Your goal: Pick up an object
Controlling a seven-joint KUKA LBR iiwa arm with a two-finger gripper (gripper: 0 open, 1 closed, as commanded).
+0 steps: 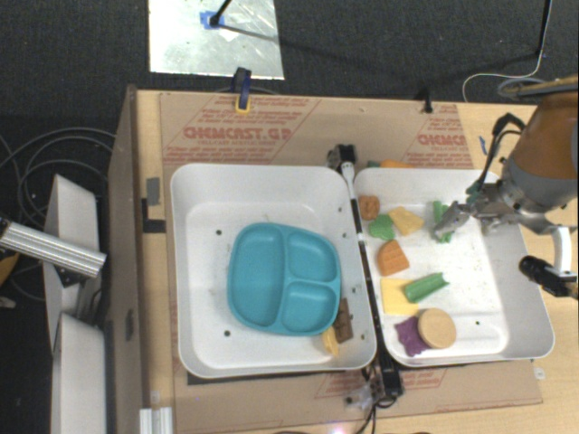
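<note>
I had the gripper (446, 227) low in the right bin (529, 333), near its far edge, beside a green piece (439, 211); grip state unclear. Another green piece (424, 287) lay mid-bin.

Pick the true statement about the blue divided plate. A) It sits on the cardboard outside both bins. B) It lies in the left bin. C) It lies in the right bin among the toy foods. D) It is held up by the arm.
B: the blue divided plate rests flat inside the left bin, apart from the gripper over the right bin.
</note>
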